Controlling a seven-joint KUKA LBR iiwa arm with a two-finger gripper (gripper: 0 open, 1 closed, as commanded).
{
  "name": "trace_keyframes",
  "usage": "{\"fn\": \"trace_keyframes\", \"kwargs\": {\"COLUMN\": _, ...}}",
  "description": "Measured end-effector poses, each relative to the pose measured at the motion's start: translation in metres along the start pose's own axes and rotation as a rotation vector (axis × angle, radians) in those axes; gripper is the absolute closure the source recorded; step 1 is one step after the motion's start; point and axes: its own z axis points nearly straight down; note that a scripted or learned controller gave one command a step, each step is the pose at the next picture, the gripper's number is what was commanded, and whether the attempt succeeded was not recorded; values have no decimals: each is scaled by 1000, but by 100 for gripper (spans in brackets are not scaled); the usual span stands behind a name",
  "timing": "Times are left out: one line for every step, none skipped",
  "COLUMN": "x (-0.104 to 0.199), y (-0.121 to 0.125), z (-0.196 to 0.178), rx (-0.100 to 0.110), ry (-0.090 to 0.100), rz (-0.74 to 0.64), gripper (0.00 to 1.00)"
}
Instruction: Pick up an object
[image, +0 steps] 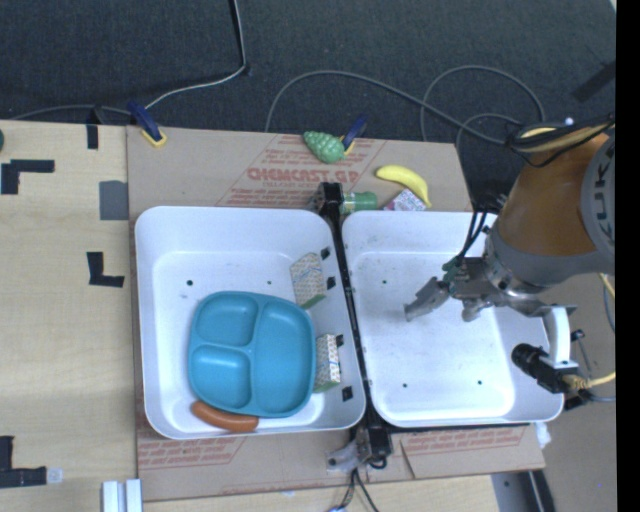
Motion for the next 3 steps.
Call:
{"fn": "trace_keyframes", "kwargs": {"x": -77, "y": 55, "z": 4, "rx": -1, "ry": -2, "rz": 2, "gripper": 0}}
{"fn": "trace_keyframes", "kwargs": {"x": -11, "y": 84, "z": 121, "rx": -1, "ry": 0, "rz": -1, "gripper": 0}}
{"fn": "trace_keyframes", "kwargs": {"x": -20, "y": 153, "z": 125, "rx": -6, "ry": -3, "rz": -1, "gripper": 0}}
